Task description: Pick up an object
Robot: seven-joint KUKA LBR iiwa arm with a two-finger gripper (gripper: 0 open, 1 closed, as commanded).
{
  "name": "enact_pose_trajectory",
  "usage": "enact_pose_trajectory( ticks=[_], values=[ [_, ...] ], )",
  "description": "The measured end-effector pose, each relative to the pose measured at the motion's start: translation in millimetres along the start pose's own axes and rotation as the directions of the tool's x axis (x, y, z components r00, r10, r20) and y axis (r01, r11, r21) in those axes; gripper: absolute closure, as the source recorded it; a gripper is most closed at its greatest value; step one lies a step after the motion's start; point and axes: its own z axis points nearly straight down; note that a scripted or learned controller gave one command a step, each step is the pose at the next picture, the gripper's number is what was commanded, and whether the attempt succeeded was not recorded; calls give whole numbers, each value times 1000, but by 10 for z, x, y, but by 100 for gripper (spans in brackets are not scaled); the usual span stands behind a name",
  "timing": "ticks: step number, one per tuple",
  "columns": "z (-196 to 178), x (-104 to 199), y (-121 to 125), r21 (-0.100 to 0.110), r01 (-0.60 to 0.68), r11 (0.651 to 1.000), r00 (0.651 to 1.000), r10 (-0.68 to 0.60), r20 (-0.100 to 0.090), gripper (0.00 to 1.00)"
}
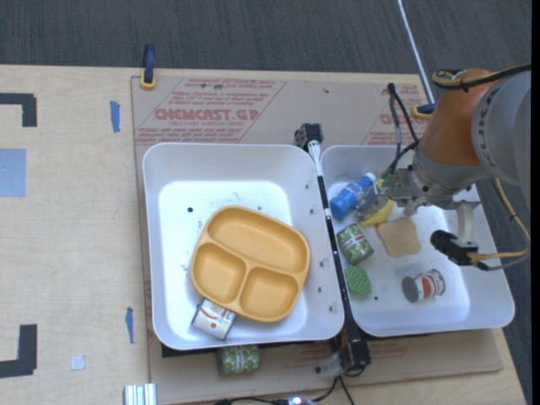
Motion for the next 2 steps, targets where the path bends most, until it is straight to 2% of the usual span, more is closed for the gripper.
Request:
enact_pose_trajectory(
  ticks=[1,2],
  values=[
    [-118,-10,16,-6,-2,1000,1000,2,2,100],
    [-997,808,-311,-1,2,1000,1000,-2,-1,100]
  ],
)
